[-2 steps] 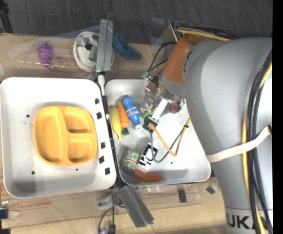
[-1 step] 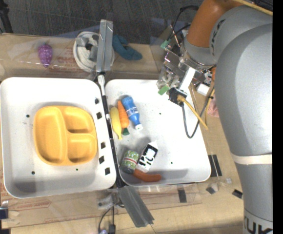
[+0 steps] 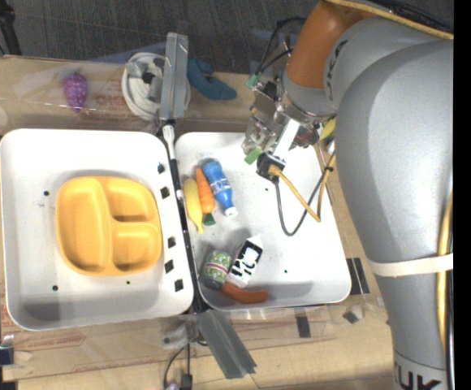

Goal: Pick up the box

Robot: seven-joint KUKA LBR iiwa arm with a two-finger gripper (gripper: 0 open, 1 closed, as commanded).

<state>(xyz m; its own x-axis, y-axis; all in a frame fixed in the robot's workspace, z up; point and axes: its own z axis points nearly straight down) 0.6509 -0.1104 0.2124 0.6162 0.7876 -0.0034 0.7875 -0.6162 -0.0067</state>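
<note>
**Gripper at the far rim, box at the near end**

The gripper (image 3: pixel 261 151) hangs over the far edge of the right bin (image 3: pixel 321 242), beneath the orange band of the arm (image 3: pixel 382 136). Cables and brackets crowd around it, and from this slant it is not possible to tell whether it is open or closed. Nothing is seen held in it. A yellow cable loops down from it over the bin floor.

Nearest to it lie a blue bottle (image 3: pixel 219 187), a carrot (image 3: pixel 205 192) and a banana (image 3: pixel 192 205), bunched against the wall shared with the left bin (image 3: pixel 24 218), which holds a yellow tray (image 3: pixel 110 223).

The box (image 3: pixel 248 262) lies well apart from the gripper, at the near end of the right bin. It is small, black and white, and set at an angle. A green can (image 3: pixel 217 268) touches it on one side and a red sausage (image 3: pixel 246 295) lies just beside its lower end.

It is probably light printed card: stiff along the edges, hollow, and likely to dent under a hard squeeze. Its faces may be smooth and slippery. The best hold is probably across the narrow width at mid-length, approaching from the side away from the can, where the floor is bare.

The box's print is too small to read, and its depth is hard to judge. Whether it rests flat or leans on the can cannot be told. The arm's bulk cuts off the right rim of the bin and the worktop (image 3: pixel 32 104) beyond.
</note>
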